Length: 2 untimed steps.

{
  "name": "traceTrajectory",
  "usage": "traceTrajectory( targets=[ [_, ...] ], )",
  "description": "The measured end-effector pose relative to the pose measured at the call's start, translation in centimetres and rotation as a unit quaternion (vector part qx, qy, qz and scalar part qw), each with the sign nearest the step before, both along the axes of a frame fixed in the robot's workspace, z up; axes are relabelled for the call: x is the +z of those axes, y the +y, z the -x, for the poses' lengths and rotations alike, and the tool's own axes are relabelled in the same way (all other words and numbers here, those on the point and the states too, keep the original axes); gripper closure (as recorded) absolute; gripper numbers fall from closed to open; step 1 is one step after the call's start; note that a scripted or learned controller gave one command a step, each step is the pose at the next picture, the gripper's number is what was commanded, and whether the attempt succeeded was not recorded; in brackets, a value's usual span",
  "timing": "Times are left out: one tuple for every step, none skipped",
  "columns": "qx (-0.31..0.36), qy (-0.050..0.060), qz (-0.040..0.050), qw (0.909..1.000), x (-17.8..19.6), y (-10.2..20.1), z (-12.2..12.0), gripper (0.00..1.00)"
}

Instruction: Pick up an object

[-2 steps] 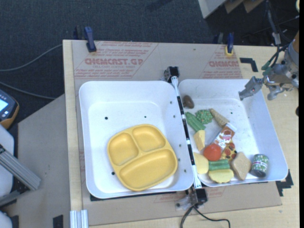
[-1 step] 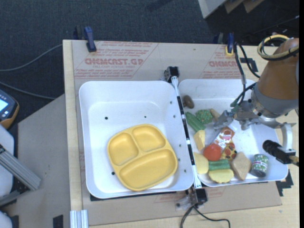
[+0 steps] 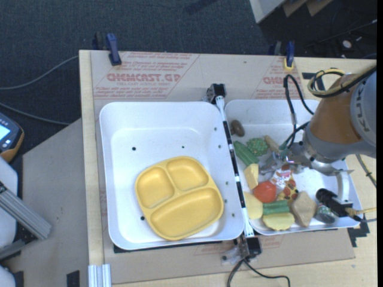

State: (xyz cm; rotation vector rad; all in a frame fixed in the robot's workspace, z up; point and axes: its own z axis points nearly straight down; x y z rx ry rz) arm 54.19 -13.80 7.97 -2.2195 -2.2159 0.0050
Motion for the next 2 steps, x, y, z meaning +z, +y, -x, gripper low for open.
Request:
traceTrajectory(
  targets=[
    [0.000, -0.006, 0.0016, 1.0000, 1.6, 0.0, -0.2, 1.00],
    [0.005, -0.006, -0.0009, 1.0000, 11.0, 9.1, 3.4, 1.00]
  ],
)
